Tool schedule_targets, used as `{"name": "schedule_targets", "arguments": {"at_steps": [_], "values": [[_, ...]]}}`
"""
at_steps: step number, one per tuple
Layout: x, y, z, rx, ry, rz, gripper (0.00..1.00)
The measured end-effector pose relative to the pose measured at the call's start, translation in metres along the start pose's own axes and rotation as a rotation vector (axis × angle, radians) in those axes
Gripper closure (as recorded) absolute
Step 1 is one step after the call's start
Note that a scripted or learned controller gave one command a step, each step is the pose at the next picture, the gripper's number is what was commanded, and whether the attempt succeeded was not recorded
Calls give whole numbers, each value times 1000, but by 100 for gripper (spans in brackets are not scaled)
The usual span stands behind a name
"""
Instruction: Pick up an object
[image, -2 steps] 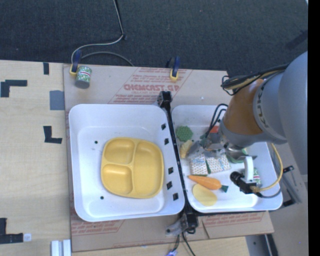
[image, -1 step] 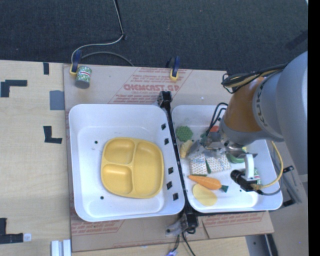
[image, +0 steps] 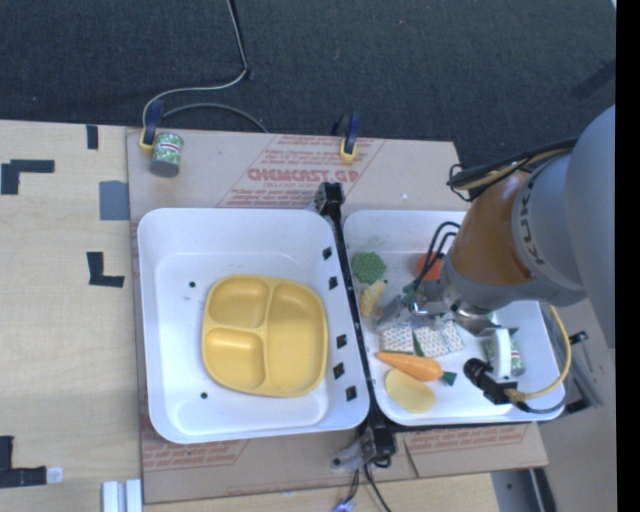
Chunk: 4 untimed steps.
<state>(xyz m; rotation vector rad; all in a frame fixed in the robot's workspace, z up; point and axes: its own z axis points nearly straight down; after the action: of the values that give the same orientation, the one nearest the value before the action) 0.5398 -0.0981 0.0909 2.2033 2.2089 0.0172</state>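
Observation:
The gripper (image: 420, 305) reaches down into the middle of the right bin (image: 545, 400), just above a white mesh-patterned item (image: 422, 340). An orange carrot (image: 410, 366) lies below it, and a pale yellow round piece (image: 410, 392) sits near the bin's front edge. A green broccoli-like piece (image: 368, 266) and a small yellow piece (image: 372, 296) lie at the bin's left side. Something red-orange (image: 430, 266) shows behind the gripper. The arm's wrist hides the fingers.
The left bin (image: 165, 300) holds a yellow divided plate (image: 265, 335). A small green and white can (image: 166, 153) stands on the cardboard beyond the left bin. A black divider (image: 345, 300) runs between the bins.

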Motion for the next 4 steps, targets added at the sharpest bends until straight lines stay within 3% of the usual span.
{"name": "schedule_targets", "arguments": {"at_steps": [1, 2, 3, 4], "values": [[2, -2, -7, 9, 5, 0, 100], [87, 53, -115, 22, 8, 0, 100], [125, 1, -127, 25, 8, 1, 100], [98, 37, -114, 25, 7, 2, 100]]}}
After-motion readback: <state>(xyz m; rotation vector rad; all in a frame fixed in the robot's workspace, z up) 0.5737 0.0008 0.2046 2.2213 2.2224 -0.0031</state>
